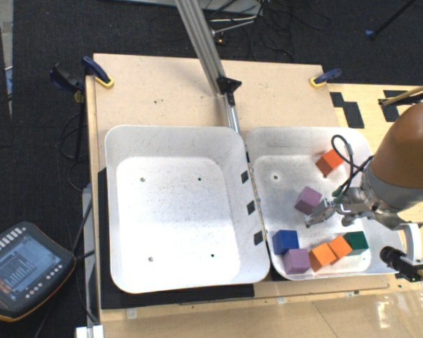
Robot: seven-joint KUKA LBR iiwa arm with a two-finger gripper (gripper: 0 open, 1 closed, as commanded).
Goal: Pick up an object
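Several small blocks lie in the right bin (pixel 268 146). An orange block (pixel 330 162) sits toward the back right and a purple block (pixel 309 200) near the middle. Along the front lie a blue block (pixel 285 241), a second purple block (pixel 297 260), a second orange block (pixel 324 252) and a green block (pixel 354 243). My gripper (pixel 322 213) hangs low over the bin, just right of and in front of the middle purple block. It is open, and no block shows between its fingers. The wrist covers part of the bin's right side.
The left bin (pixel 120 146) stands beside the right one, their rims meeting along the middle. A slanted metal pole (pixel 201 37) comes down to the back rim between the bins. A teach pendant (pixel 21 266) lies off the bench at the lower left.
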